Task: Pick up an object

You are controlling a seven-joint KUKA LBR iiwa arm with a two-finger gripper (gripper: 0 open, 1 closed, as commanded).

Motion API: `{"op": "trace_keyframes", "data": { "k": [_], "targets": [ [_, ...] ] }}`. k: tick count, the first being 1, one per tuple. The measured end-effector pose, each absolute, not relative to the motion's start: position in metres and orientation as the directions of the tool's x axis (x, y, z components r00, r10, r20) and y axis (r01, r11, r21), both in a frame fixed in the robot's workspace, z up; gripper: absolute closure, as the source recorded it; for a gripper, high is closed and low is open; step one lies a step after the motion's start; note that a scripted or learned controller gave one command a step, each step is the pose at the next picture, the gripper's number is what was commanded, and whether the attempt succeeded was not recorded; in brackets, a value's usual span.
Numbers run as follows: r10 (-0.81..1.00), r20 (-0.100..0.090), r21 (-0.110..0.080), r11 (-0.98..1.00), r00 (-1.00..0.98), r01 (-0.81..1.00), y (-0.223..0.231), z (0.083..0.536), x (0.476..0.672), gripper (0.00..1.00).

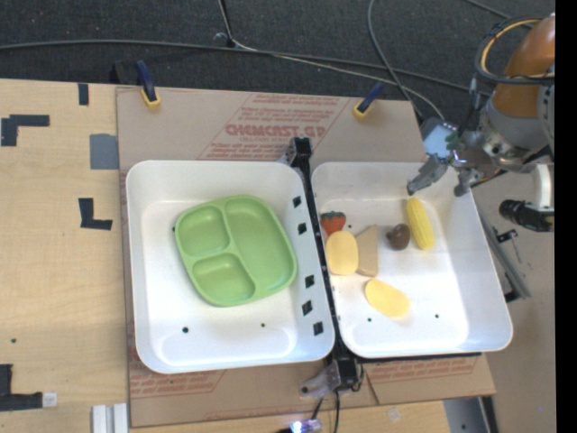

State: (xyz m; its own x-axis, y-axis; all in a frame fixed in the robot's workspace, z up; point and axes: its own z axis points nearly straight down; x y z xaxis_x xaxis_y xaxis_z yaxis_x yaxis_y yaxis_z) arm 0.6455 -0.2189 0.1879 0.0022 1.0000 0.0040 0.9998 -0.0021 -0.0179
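The right bin (469,323) holds a yellow corn cob (419,222), a small brown lump (398,236), a tan block (368,250), a yellow rounded piece (342,253), a small red and green strawberry (333,220) and a yellow oval piece (387,299). My gripper (442,184) hangs over the back right of this bin, just above and behind the corn cob. Its two fingers are spread apart with nothing between them.
The left bin (149,332) holds a green sectioned plate (236,251). A black divider (309,251) runs between the bins. Blue-and-yellow clamps (146,85) hold the cardboard at the back. Cables trail across the dark floor behind.
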Motion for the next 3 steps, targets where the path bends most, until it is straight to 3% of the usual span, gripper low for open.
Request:
{"op": "trace_keyframes", "data": {
  "k": [1,3],
  "targets": [
    [1.000,0.001,-0.005,0.002,-0.002,1.000,-0.218,0.197,0.648,0.00],
    [1.000,-0.001,-0.005,0.003,-0.003,1.000,-0.213,0.083,0.652,0.00]
  ]
}}
